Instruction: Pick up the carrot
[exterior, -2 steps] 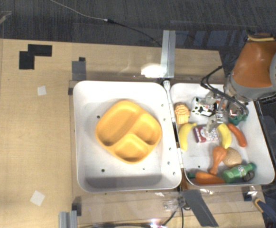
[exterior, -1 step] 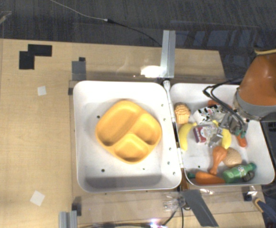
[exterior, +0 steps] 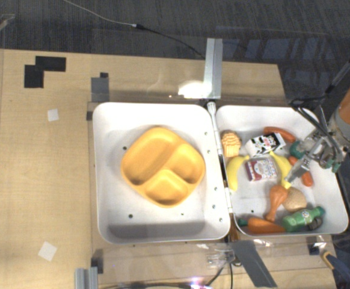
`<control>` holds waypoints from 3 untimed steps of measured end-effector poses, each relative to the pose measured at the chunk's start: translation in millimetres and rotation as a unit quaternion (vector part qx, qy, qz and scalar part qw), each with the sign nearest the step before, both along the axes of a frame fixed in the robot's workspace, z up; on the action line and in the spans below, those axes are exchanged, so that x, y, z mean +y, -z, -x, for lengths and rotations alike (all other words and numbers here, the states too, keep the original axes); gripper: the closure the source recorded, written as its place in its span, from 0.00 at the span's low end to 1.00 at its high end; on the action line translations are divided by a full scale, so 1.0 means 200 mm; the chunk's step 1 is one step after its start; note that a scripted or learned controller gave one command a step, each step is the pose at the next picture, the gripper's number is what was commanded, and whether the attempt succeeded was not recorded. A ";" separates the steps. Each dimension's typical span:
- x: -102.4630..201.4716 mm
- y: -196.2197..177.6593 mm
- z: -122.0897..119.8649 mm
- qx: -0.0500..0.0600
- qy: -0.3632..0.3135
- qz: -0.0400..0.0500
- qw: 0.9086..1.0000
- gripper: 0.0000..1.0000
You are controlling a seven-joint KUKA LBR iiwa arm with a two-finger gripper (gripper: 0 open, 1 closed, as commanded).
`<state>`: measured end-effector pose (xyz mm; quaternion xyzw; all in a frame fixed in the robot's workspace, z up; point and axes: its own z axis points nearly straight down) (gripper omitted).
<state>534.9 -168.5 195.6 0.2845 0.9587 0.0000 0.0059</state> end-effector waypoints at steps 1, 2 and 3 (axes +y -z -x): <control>0.12 0.51 0.20 0.002 0.021 -0.002 1.000 0.00; -0.20 0.21 -0.13 -0.002 0.022 0.001 1.000 0.00; -0.18 0.41 0.09 0.002 0.187 -0.003 0.982 0.00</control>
